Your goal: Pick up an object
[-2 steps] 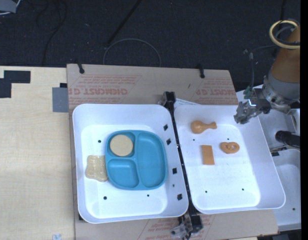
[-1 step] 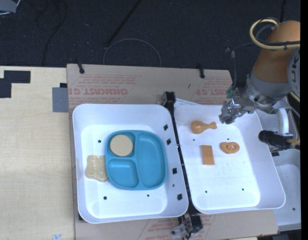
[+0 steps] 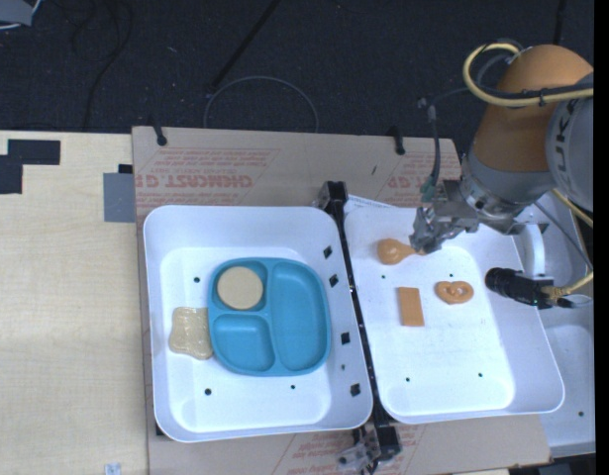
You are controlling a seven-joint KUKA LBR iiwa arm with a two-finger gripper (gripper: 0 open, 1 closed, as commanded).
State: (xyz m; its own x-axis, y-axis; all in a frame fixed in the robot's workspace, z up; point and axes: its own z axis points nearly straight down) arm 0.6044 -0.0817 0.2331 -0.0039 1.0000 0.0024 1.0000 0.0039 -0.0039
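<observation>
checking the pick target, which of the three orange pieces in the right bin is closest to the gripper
The rounded orange lump at the bin's upper left, just left of the gripper. The flat orange rectangle and the pretzel-like piece lie lower down, farther away.

Blue tray (image 3: 284, 330), tan disc (image 3: 239, 287), seemingly orange pretzel (image 3: 454, 291), white bins (image 3: 175, 236).

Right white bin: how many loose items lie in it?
3: an orange rounded lump by the tool, a flat orange rectangular block mid-bin, an orange pretzel-shaped piece farther right.
</observation>
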